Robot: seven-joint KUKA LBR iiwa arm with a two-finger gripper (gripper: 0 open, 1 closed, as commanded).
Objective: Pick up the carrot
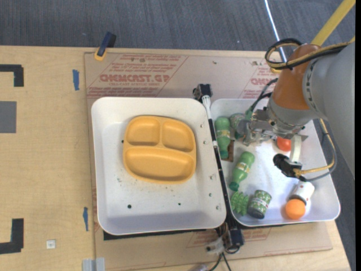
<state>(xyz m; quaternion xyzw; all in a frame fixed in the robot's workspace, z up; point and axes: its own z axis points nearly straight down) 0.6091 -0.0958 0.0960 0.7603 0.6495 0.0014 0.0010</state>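
The end effector (269, 130) is hovering in the right bin (330, 208), grip state impossible to tell, while the carrot (284, 144) is lying just beside it toward the arm, partly hidden.

Bright even overhead light, soft shadows, slightly soft focus

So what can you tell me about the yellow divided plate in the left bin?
The yellow divided plate looks like smooth moulded plastic with rounded corners and three compartments: two small ones along the far side, one long one nearer the camera. It lies flat, right side up, in the middle of the shallow white left bin. Nothing lies in it.
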